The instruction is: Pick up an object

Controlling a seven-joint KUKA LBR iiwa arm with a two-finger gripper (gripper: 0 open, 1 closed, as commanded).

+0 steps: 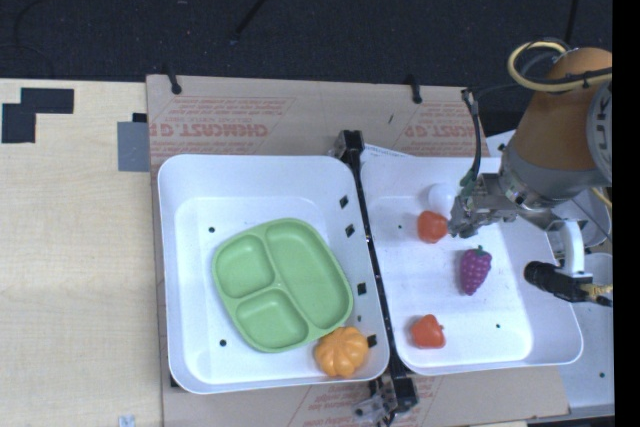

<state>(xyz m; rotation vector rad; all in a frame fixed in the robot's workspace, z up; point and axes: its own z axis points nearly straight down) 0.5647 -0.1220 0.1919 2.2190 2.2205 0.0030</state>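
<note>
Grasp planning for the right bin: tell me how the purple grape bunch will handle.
The grape bunch looks like moulded toy fruit, so probably stiff and light. Its bumpy, tapered shape may slip sideways between fingers. Lying flat in the right bin, it seems unlikely to roll far.

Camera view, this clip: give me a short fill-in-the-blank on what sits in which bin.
1. The green divided plate lies in the ____ bin.
2. The toy beside that plate's near corner is an orange ____.
3. The purple grapes lie in the ____ bin.
4. The claw is next to a small ____ toy near the white ball.

Missing words: left; pumpkin; right; red
</note>
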